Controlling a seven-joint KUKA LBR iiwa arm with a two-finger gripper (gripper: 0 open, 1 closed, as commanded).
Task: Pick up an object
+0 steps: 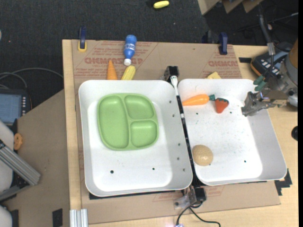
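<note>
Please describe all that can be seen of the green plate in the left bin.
The green plate is pale green with a smooth, plastic-looking surface and rounded corners. Raised ridges divide it into three compartments: a long one on its left side and two smaller ones on the right, one above the other. It lies flat, face up, slightly turned, in the upper middle of the left bin. Nothing lies in it, and only the bin floor touches it.

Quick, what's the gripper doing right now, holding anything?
Gripper: at the right bin's right edge, nothing seen held; open or shut cannot be told.
</note>
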